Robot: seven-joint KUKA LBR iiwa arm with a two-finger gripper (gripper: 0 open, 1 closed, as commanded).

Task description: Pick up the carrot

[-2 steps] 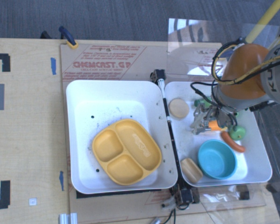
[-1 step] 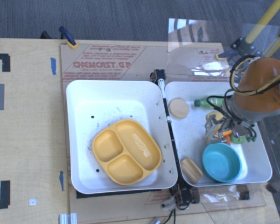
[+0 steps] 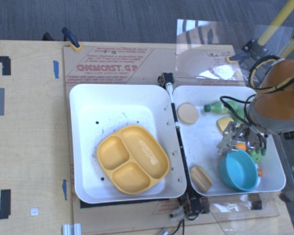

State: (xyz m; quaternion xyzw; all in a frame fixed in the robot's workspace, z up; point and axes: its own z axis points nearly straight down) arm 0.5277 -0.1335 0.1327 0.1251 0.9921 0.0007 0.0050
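In the right bin: my report, working from the gripper outward.

Gripper: I see it [image 3: 237,142] low in the right bin [image 3: 279,180], just above the blue bowl [image 3: 240,170]. The metal fingers are a blur of grey, and I cannot tell how wide they stand or whether anything sits between them.

Carrot: I read the small orange patch [image 3: 241,146] right at the fingers as the carrot, with a green bit [image 3: 256,154] just beside it that may be its top. Most of it is hidden by the gripper, so this is a guess.

Handling: I judge it a light toy piece, stiff and smooth, likely to slip from a shallow pinch. I would close across the orange body near its middle, not on the green end.

Arm pose: the grey wrist comes in from the right, the orange band [image 3: 279,89] above it, black cables looping over the bin's far corner, fingers pointing down.

Neighbours: a yellow piece [image 3: 224,124] and a green bottle shape [image 3: 216,108] lie beyond the gripper, a tan disc [image 3: 188,113] nearer the divider, a brown piece [image 3: 201,178] at the near edge.

Left bin: the left bin [image 3: 88,102] holds a yellow divided tray [image 3: 132,158], well apart from the work.
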